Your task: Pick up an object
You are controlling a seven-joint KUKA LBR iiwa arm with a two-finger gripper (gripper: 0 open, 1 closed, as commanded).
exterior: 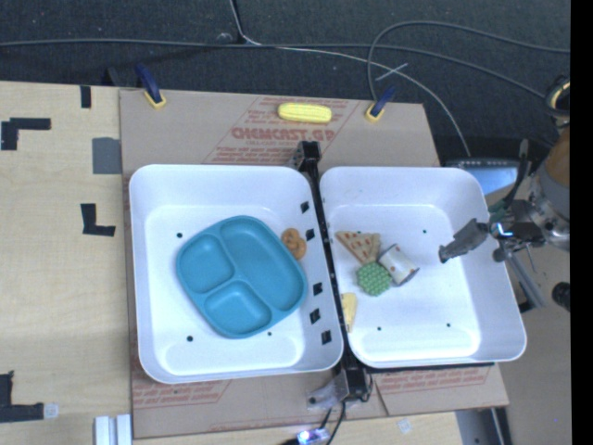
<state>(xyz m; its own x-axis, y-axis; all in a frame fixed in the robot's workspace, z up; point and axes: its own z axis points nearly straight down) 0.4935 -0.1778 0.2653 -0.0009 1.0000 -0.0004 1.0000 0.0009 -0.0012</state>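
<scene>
White bins: two side by side, left bin point(153, 248) with a blue divided plate point(241, 276) and a little brown cookie-looking thing point(294, 241) at its right wall; right bin point(463, 336) has the small stuff.

My gripper point(460, 244): hanging over the right side of the right bin, mid-right of the frame, nothing in it. Open or closed? Honestly can't tell from this angle, it's just a dark blur.

Targets: tan waffle-ish wedge point(359, 244), green round piece point(373, 278) and a small white-and-dark block point(399, 264), all bunched left of centre in the right bin, the green one touching the block. A pale yellow bit point(348, 309) sits against the divider.

Me vs targets: apart, cluster is to my left.

What could go wrong: they're packed tight, so I'd probably nudge a neighbour or pinch two at once. The yellow one hugs the wall, so a finger could hit the rim.

Stray: yellow corn cob point(304, 113) outside on the cardboard, top centre.
</scene>
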